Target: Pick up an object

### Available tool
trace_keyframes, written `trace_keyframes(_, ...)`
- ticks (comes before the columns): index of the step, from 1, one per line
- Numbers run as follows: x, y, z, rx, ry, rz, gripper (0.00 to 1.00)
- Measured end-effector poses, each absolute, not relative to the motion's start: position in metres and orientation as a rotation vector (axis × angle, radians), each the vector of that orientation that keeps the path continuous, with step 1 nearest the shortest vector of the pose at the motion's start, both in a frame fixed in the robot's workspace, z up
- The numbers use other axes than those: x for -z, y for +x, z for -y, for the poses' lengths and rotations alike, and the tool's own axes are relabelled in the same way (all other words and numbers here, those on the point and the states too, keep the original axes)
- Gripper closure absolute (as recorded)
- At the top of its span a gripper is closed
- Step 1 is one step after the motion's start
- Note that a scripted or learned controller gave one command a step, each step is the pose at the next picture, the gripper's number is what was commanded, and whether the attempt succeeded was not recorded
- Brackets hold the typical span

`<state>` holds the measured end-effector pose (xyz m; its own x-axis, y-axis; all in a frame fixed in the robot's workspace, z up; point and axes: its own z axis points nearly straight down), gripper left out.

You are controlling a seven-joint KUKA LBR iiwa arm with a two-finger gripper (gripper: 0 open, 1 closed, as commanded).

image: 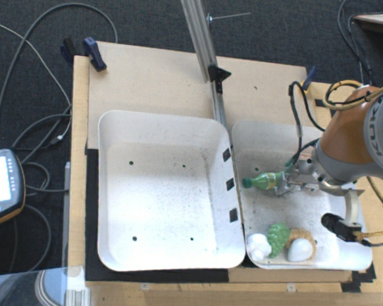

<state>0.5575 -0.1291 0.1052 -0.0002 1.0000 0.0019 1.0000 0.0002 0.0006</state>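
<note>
Taking the right bin [245, 137] as the landmark, the left bin [156, 186] lies just beside it on the table [151, 80], their rims meeting along the middle. Inside the right bin, toward its left wall and about halfway down, lies a small green bottle [263, 182] on its side, cap end pointing at that wall. It looks like thin plastic, so probably light, smooth and inclined to roll or slip; the body, across its narrow width, seems the safest place to pinch, rather than the tapered neck. The claw [287, 183] sits at the bottle's right end, touching or very nearly so, in the middle of the right bin. Whether it is parted or closed, and whether the bottle sits between its tips, I cannot tell. At the right bin's near edge rest a white ball [258, 245], a green leafy toy [278, 236] and a white-and-tan piece [300, 247], well apart from the claw.
</note>
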Motion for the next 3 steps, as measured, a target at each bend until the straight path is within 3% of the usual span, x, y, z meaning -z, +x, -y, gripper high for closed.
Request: trace_keyframes(3,-0.244,0.557,0.139,0.005,-2.223,2.227,1.0)
